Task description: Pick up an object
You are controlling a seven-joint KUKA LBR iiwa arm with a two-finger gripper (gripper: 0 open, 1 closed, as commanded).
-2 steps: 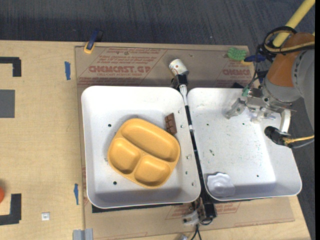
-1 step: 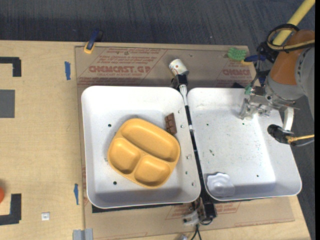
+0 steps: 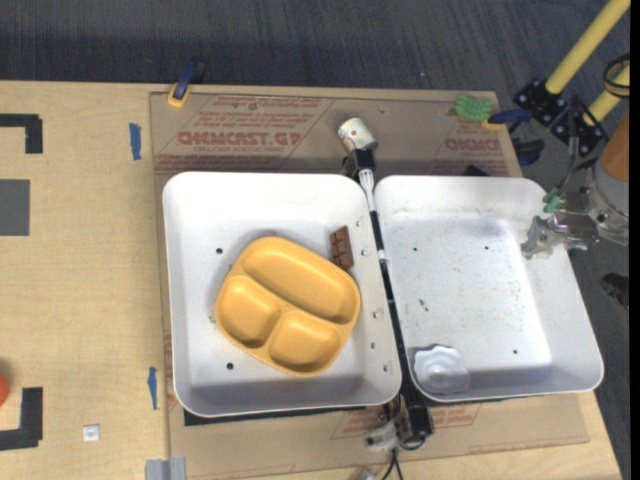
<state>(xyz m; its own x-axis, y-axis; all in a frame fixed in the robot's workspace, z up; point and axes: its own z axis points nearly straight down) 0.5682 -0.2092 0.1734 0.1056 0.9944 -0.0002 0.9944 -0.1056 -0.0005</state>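
Observation:
A yellow divided plate (image 3: 288, 304) lies in the left bin (image 3: 200, 218), tilted toward the front. Beside its upper right rim, a small brown block (image 3: 341, 247) rests against the bin's right wall. In the right bin (image 3: 470, 208), a clear, crumpled plastic piece (image 3: 440, 367) sits at the near left corner. My gripper (image 3: 548, 230) hangs over the right bin's far right edge, well away from all three objects, with nothing visibly in it.
A cardboard sheet (image 3: 250, 128) lies under both bins. A white knob on a black rod (image 3: 354, 134) stands at the back between the bins. Yellow poles (image 3: 590, 33) and black clamps sit at the upper right.

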